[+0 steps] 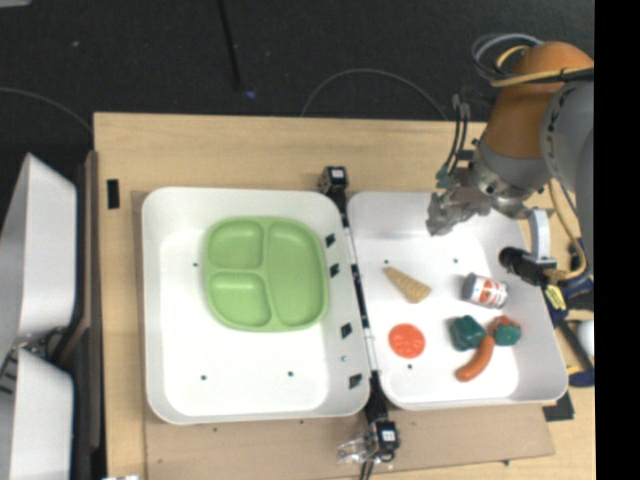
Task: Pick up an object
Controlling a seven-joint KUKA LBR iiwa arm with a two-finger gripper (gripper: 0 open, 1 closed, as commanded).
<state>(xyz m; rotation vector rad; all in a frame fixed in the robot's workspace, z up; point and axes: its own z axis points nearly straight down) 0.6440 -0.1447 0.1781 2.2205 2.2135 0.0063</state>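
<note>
Right white bin (400, 213): five small objects are seen on its floor. A tan cone-shaped wedge (408, 284) lies near the middle, well apart from the rest. A flat orange-red disc (406, 341) sits nearer the front rim. A small white can with a red label (484, 291) lies on its side toward the right. A dark green blocky toy (466, 331) touches an orange sausage-shaped piece (477, 361), with a small teal piece (507, 334) just beside them.

Left white bin (175, 368): a pale green divided plastic plate (266, 272) is carried, nothing on it.

The end effector (445, 213) is held above the back of the right bin, nothing between its fingers; whether it is open cannot be told, the tip being dark and blurred.

Handling, as judged: all pieces look light, rigid plastic, probably smooth. The cone is the best candidate, isolated and best pinched across its narrow width. The can could roll. The disc lies flat and offers little to grip. The clustered pieces would likely be jostled together.

Room: open floor is left around the cone; the bin wall and central divider (352, 298) are close on the left, and the wood-coloured desk (250, 148) lies beyond the rims.
</note>
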